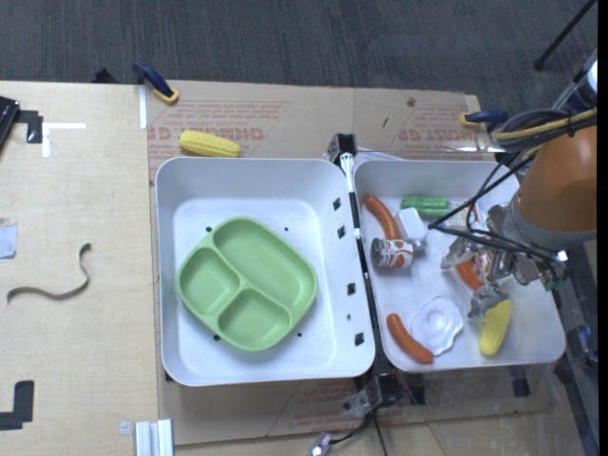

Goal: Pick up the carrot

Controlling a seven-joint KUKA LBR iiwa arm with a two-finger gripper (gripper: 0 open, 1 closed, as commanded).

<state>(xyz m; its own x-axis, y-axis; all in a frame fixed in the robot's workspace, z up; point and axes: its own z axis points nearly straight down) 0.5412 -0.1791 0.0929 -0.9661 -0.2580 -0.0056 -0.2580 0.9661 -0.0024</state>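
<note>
Gripper [480,278] hangs low in the right bin [541,354], directly over the carrot [465,274]. I judge the grasp step underway. Next move calls for confirming hold before any lift.

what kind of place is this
Probably a robot lab test bench: a robot arm over two white bins, toy food like corn, clamps on cardboard.

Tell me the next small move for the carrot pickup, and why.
Probably a short descent straight down with a closing grasp. The gripper hangs in the right bin directly over the carrot, whose orange shows beside it, with the corn cob close below, so sideways travel looks needless.
</note>
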